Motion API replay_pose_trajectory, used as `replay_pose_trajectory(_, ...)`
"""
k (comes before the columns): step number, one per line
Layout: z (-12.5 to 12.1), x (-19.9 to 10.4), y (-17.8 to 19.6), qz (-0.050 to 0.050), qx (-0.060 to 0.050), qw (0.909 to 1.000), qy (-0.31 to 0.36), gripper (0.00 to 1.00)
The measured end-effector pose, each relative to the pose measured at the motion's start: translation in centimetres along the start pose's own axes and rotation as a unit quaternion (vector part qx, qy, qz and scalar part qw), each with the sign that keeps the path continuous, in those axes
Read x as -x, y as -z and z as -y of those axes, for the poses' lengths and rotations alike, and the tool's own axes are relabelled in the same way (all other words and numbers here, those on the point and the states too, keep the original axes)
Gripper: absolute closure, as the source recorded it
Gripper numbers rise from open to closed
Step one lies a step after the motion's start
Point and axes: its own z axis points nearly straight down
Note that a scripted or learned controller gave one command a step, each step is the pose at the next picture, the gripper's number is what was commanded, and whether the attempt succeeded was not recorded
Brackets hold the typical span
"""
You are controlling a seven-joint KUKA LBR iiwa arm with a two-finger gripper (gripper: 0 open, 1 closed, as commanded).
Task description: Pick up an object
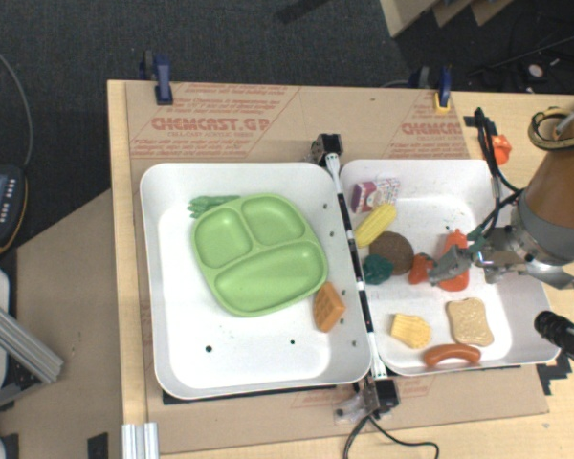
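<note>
The right bin (430,182) holds several toy foods: a yellow corn cob (376,223), a brown round piece (393,248), a teal piece (377,270), a yellow wedge (410,330), a bread slice (470,321) and a sausage (451,356). A purple-and-white packet (374,194) lies at the bin's back. My gripper (462,261) reaches in from the right and sits low over an orange-red piece (450,244) near the bin's middle right. A smaller red piece (420,269) lies just left of it. The gripper body hides part of the orange-red piece.
In the left bin (172,285) sit a green divided plate (258,253) and an orange-brown block (329,306) near the dividing rim. The grey arm with its orange band (560,199) crosses the right bin's right edge. Cables (493,161) hang near that bin's back right corner.
</note>
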Motion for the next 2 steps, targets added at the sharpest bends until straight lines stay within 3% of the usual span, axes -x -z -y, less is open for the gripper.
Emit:
replay_pose_trajectory(1, -4.0, 1.1, -11.7, 0.0, -0.002, 1.0, 0.0, 0.0)
replay_pose_trajectory(2, -10.5, -2.2, -8.6, 0.001, 0.004, 1.0, 0.003, 0.0)
